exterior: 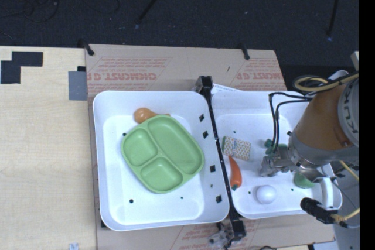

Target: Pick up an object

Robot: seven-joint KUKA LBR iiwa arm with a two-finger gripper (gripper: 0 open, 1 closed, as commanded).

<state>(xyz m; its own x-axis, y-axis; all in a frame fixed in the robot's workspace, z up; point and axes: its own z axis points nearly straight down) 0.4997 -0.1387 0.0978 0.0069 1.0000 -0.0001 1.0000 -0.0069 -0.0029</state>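
Observation:
The right bin (252, 111) holds a small patterned packet (237, 148), an orange carrot-shaped piece (235, 173), a white egg-like ball (265, 194) and a green item (303, 180) partly hidden by the arm. My gripper (270, 165) hangs low over the right bin's right half, just above and to the right of the white ball. Nothing shows between its fingers. The arm's orange band (322, 120) hides part of the bin's right side.
The left bin (114, 184) holds a green three-compartment plate (162, 153) with an orange object (142, 115) peeking out behind its upper left edge. A black divider clip strip (212, 143) runs between the bins. Cardboard lies beneath both bins.

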